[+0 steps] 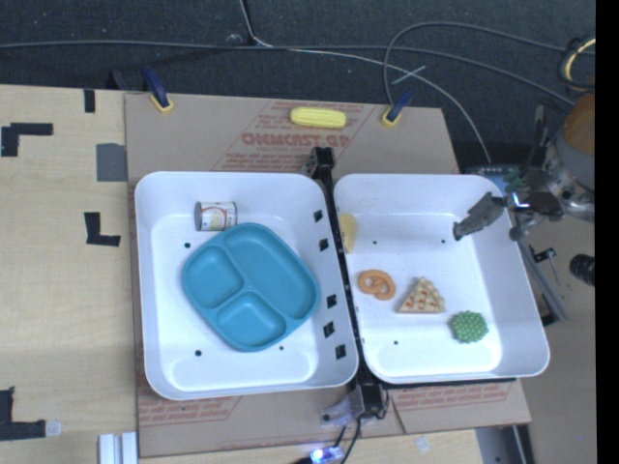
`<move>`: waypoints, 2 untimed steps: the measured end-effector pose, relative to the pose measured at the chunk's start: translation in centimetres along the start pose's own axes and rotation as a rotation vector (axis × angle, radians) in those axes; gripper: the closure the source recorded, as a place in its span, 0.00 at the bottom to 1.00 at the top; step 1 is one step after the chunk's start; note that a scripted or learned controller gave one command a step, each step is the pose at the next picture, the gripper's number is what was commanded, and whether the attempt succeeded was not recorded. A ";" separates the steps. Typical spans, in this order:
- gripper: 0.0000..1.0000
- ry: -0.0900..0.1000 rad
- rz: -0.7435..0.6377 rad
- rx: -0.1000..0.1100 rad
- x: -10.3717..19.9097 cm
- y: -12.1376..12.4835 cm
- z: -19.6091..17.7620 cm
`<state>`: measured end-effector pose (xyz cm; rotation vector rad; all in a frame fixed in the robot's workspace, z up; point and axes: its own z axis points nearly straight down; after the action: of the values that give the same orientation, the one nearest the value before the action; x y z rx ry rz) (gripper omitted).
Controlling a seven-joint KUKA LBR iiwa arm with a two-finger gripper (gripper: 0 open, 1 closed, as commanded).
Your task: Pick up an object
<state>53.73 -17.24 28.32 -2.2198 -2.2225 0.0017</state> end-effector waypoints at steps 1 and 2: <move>0.00 0.001 0.000 0.005 0.9 0.3 4.9; 0.00 0.001 0.001 0.005 0.4 -0.5 9.7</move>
<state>53.22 -16.81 18.64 -2.2183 -2.2180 0.0068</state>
